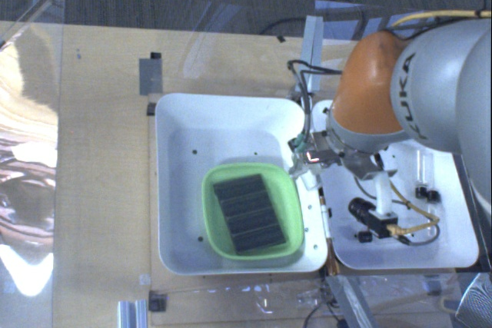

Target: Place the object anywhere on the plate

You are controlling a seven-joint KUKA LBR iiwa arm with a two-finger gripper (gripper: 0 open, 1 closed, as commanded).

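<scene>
Hanging over the seam between the 2 bins, the gripper (309, 157) sits just above the right rim of the left bin (177, 165), mostly hidden under the wrist and the orange band (369, 88) of the arm (446, 81). Whether it is open or closed cannot be told, and nothing can be seen held beneath it.

Just beside it, to the view's left, lies the green plate (215, 230), a square dish with rounded corners resting on the floor of the left bin. On the plate sits a dark ribbed block (247, 213), flat and set slightly askew, wholly inside the green rim; this is probably the task's object, though the view is too coarse to name it more closely.

In the right bin (453, 242) there are cables and a black fitting (374, 217), seemingly part of the arm's tooling.

Judged from this layout, the placing looks done: the block rests on the plate, apart from the gripper. What remains, at most, is for the arm to pull clear.
</scene>
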